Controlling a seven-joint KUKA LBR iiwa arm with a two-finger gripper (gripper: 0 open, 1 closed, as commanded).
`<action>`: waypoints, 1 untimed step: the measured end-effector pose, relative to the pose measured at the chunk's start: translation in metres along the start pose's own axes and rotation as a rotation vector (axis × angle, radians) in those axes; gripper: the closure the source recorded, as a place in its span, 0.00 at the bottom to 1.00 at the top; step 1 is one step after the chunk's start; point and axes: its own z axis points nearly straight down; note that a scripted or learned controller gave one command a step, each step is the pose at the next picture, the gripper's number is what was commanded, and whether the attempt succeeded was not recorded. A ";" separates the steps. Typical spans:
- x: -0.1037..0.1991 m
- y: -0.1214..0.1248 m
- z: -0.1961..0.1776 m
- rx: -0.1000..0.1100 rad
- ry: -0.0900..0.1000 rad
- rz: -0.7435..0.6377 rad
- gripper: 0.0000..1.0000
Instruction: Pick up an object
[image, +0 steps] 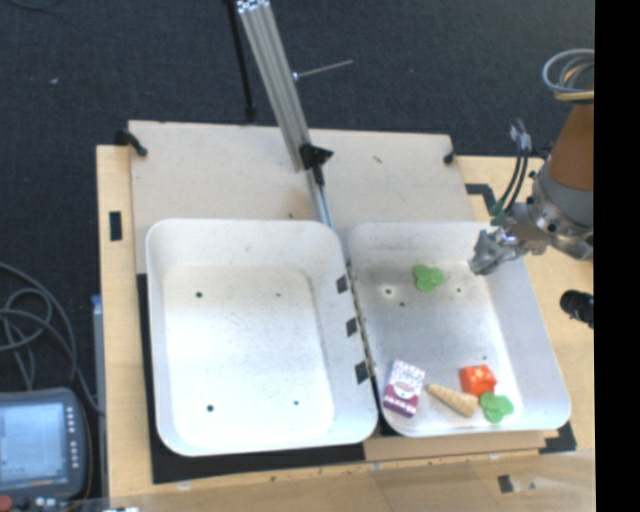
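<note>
nothing here can be read. the small purple and white carton (402, 387), lying in the right bin (520, 330) just left of the tan cone (453, 399), has some print on its face, but it is too blurred to make out. the screen (35, 440) well left of that carton shows no legible characters.

1. The arm (572, 160) reached in from the right edge of the view, its orange band uppermost and the grey wrist below it.
2. The wrist angled down and to the left, ending in the gripper (484, 256).
3. The gripper pointed down and leftward, its tip low.
4. Dark cables ran along the wrist's upper left side.
</note>
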 end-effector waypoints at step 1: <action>0.056 -0.018 0.001 0.006 0.003 -0.003 1.00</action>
